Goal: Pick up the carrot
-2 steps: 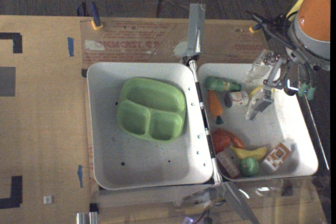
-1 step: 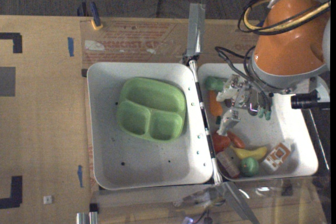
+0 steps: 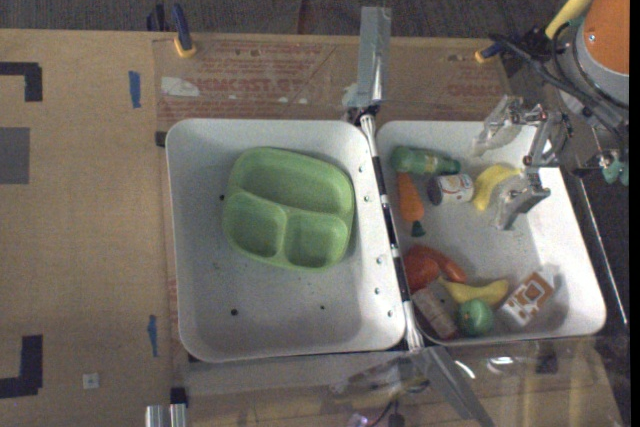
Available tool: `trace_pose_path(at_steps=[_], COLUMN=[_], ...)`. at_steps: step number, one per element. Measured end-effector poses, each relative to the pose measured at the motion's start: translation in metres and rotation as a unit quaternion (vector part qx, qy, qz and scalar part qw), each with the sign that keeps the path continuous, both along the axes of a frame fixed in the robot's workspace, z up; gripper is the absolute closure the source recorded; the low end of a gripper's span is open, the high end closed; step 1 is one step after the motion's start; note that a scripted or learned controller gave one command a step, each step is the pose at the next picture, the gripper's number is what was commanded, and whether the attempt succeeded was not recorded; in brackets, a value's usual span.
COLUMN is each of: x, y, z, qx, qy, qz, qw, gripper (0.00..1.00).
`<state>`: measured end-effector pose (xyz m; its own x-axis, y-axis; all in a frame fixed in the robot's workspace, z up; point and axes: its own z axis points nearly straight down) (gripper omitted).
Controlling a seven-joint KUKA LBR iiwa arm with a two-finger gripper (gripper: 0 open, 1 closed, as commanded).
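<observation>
The carrot (image 3: 410, 198) lies in the right bin (image 3: 585, 290), against its left wall, just below a green bottle (image 3: 422, 160). The gripper (image 3: 520, 170) hangs well to the carrot's right, its fingers spread apart and holding nothing, with a banana (image 3: 493, 185) between it and the carrot.

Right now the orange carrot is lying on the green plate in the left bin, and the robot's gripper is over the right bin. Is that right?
Not quite. The carrot is not on the green plate. The camera view shows it lying in the right bin, by its left wall, just below the green bottle. The rest is right: the gripper is over the right bin.
</observation>
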<state>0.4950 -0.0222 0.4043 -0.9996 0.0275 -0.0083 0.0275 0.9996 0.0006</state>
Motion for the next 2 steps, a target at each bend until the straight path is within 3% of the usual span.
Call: trace_pose_path(at_steps=[1, 2], x=[0.035, 0.009], y=[0.052, 0.016], z=[-0.110, -0.202], qx=[0.0005, 0.0001], qy=[0.001, 0.002], qz=[0.034, 0.038], qw=[0.9994, 0.9993], gripper=[0.00, 0.00])
